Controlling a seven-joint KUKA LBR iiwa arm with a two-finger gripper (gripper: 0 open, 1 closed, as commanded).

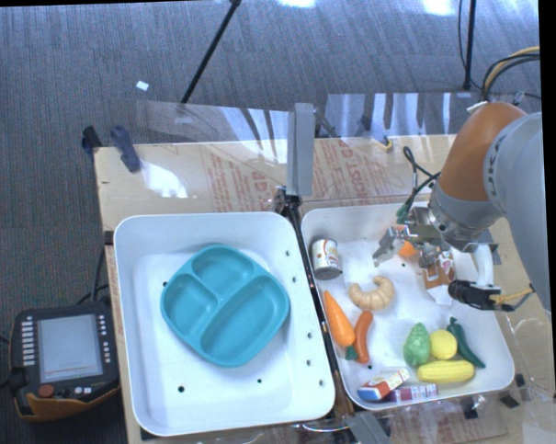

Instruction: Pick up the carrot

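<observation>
- The carrot point(338, 320) lies in the right bin point(352, 224), against its left wall, tip toward the far side, touching a smaller orange-red vegetable point(362, 336) on its right
- The gripper point(410, 246) hovers over the far right part of that bin, well apart from the carrot; whether its jaws are open or closed cannot be told, though something small and orange sits at its tip
- Step in hand, as I judge it: the approach, with no grasp of the carrot yet
- Next move calls for travel left and nearer, past the croissant point(373, 293), then a descent beside the wall
- The left bin point(133, 269) holds 1 blue divided plate point(225, 304)
</observation>
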